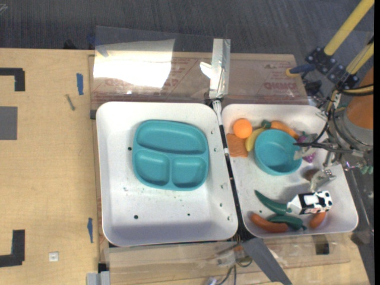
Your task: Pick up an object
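- The right bin (347,221) holds a jumble of small toys: an orange ball (241,127) at its upper left, a teal bowl (276,151) near the middle, a dark green pod-shaped piece (278,206) toward the front, and a small white and black toy (313,202) just right of it.
- An orange-red, sausage-like piece (267,223) lies along the front wall of that bin.
- The green pod's long axis runs slantwise, from upper left down toward the lower right; the orange-red piece lies nearly level, left to right.
- The left bin (113,177) carries a teal divided tray (171,154) with three compartments, lying flat.
- The gripper (323,174) hangs over the right side of the right bin, above the white and black toy; whether it is open or closed cannot be made out, and nothing is seen in its grasp.
- Both bins sit on a pale wooden bench (44,177), with a clear plastic sheet (136,70) behind them and dark carpet (178,5) beyond.
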{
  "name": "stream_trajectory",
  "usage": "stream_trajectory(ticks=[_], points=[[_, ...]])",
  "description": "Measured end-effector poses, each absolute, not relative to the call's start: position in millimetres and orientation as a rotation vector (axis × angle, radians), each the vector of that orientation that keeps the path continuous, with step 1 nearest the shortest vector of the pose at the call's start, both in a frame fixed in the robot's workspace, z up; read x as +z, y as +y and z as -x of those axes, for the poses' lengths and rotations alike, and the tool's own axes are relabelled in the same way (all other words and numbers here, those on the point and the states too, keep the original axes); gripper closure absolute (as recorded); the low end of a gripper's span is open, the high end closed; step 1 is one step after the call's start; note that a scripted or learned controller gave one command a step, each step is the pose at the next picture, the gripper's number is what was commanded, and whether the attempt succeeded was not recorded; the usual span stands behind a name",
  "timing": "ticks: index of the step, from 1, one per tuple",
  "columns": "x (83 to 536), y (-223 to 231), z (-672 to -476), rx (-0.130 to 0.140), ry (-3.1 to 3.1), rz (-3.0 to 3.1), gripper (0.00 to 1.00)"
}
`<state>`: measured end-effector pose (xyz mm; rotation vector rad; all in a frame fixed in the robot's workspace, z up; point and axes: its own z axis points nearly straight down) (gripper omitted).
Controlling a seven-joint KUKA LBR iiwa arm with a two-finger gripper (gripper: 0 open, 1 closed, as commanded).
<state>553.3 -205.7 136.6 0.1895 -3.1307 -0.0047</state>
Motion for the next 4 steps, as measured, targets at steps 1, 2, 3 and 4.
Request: stream_trajectory(ticks=[1, 2, 3, 4], points=[[90, -220, -572.5, 0.005, -3.099, -0.590, 0.00], [106, -219, -577.6, 0.012, -3.110, -0.598, 1.00], [92, -189, -636.2, -0.012, -3.081, -0.407, 1.00], [224, -137, -611.8, 0.006, -3.128, -0.438, 1.00]])
